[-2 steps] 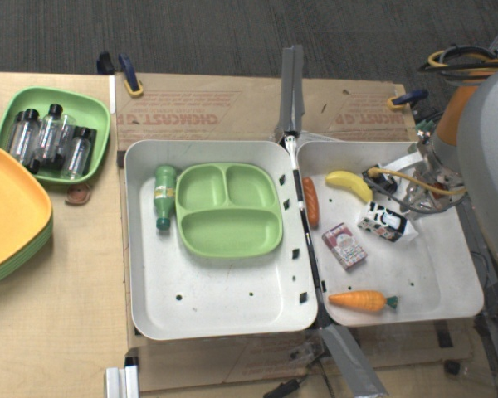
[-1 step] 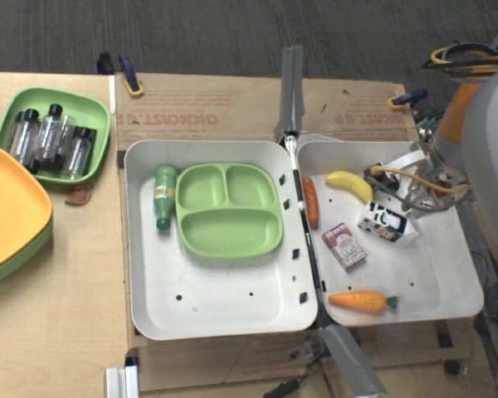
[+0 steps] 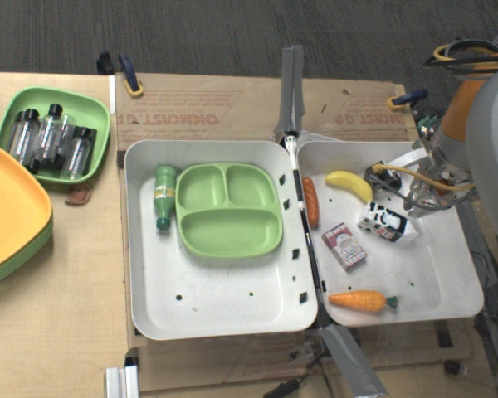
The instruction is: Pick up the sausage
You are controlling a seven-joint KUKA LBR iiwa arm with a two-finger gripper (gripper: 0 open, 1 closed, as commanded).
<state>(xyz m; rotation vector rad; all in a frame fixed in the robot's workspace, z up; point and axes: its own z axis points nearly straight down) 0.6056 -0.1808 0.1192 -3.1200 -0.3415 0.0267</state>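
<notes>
The sausage [image 3: 311, 201] is a short orange-red link lying lengthwise against the left wall of the right bin [image 3: 448, 293]. My gripper [image 3: 388, 221] hangs low over the middle right of that bin, reaching in from the right under a tangle of cables. It is about a hand's width to the right of the sausage and apart from it. A banana [image 3: 349, 185] lies between the two, a little further back.
The right bin also holds a small card box [image 3: 344, 246] and a carrot [image 3: 362, 302] near the front. The left bin [image 3: 149, 305] holds a green divided plate [image 3: 228, 210] and a green bottle [image 3: 164, 196]. A bottle tray [image 3: 54, 135] and orange plates [image 3: 8, 214] sit at the far left.
</notes>
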